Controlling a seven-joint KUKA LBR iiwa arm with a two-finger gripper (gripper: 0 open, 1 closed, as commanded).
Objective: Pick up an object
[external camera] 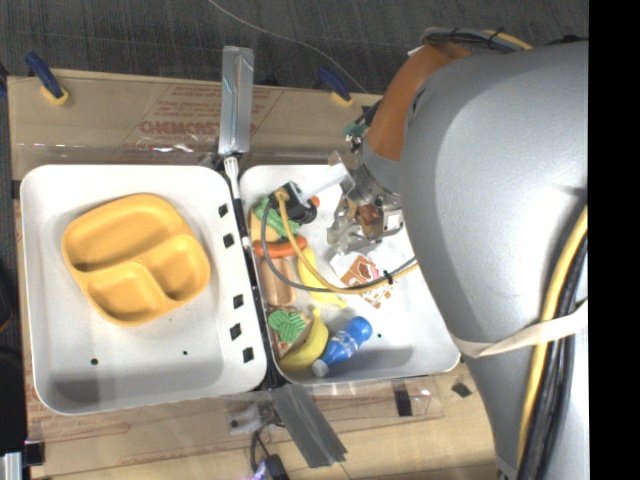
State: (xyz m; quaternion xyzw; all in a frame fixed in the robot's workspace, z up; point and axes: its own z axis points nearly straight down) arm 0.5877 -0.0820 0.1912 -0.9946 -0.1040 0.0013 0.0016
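Camera view, single overhead slant.

Left bin (40,298): white, shallow; it held one yellow divided tray (135,256), three compartments, lying in the upper half.

Right bin (425,338): white, shallow, touching the left bin along a black divider. Contents were crowded toward its left side:
- blue bottle (345,343) with a white cap, lying on its side near the lower edge;
- yellow banana-shaped item (308,346), just beside the bottle on its left;
- green leaf-like piece (289,323), resting against the banana's upper end;
- orange-brown cylinder (272,278), lying along the divider;
- small orange-and-white packet (360,268), near the bin's middle;
- black-and-orange small item (297,200), near the upper left corner, with a thin looped cord around the cluster.

Arm (500,198): grey body with orange band, entering from the right and covering much of the right bin's far side.

Gripper (362,218): lowered over the upper middle of the right bin, just above the packet. Whether the fingers were parted or closed could not be told; nothing was seen between them.
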